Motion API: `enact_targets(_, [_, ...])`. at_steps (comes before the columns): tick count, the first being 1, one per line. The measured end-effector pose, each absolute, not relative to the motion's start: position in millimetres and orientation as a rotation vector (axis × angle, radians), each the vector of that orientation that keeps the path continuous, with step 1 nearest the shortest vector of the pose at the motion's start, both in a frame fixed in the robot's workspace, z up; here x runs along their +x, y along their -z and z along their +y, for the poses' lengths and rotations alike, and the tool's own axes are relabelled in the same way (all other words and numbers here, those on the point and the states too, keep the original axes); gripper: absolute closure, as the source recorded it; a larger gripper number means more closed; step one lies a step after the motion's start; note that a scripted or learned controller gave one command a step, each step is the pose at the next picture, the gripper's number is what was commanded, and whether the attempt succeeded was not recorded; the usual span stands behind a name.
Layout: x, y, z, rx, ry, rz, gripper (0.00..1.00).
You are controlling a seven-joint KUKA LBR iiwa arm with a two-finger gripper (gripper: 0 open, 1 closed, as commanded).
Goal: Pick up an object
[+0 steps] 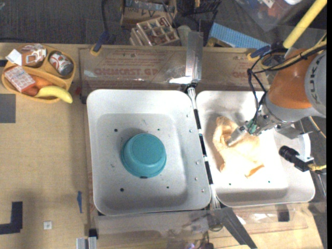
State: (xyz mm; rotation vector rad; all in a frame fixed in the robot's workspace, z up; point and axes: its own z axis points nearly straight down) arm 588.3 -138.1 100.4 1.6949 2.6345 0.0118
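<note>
I count two white bins, one teal bowl in the left bin, one pale orange cloth in the right bin, and one small orange scrap near it.

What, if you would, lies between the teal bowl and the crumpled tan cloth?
In the camera view, the adjoining rims of the two white bins separate the teal bowl from the tan cloth; otherwise just bare bin floor.
</note>
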Motion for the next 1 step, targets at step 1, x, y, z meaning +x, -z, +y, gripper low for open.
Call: enact_targets(1, [618.6, -90.4, -130.0, 1.802, -0.005, 2.562, 0.00])
